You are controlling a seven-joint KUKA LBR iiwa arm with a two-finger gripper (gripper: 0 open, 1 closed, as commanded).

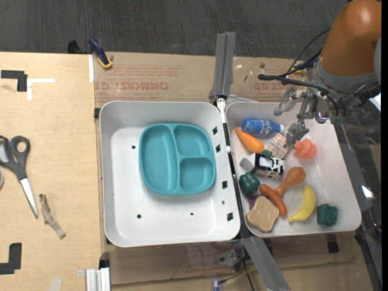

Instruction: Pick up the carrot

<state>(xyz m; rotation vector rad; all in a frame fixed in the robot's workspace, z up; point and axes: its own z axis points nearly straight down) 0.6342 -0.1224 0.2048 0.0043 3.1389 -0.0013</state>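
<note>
The gripper (pixel 298 129) is hanging over the right bin (pixel 345 162); whether its jaws are parted, I cannot tell. The carrot (pixel 250 141) is lying left of it, crowded between a blue bottle (pixel 260 126) and a small packet (pixel 277 144), so a descent is risking catching those instead. The left wall is leaving little room.

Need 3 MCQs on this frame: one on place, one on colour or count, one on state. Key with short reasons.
1. Where is the carrot?
A. right bin
B. left bin
C. on the teal plate

2. How many compartments has the teal plate?
A. two
B. three
C. four

3. How does the carrot stand to the gripper?
A. between its fingers
B. lying in the bin, apart from it
C. lifted above the bin

Key: 1 A, it lies beside the blue bottle in the right bin. 2 B, one long and two small. 3 B, the gripper hangs over the bin to its right.
</note>
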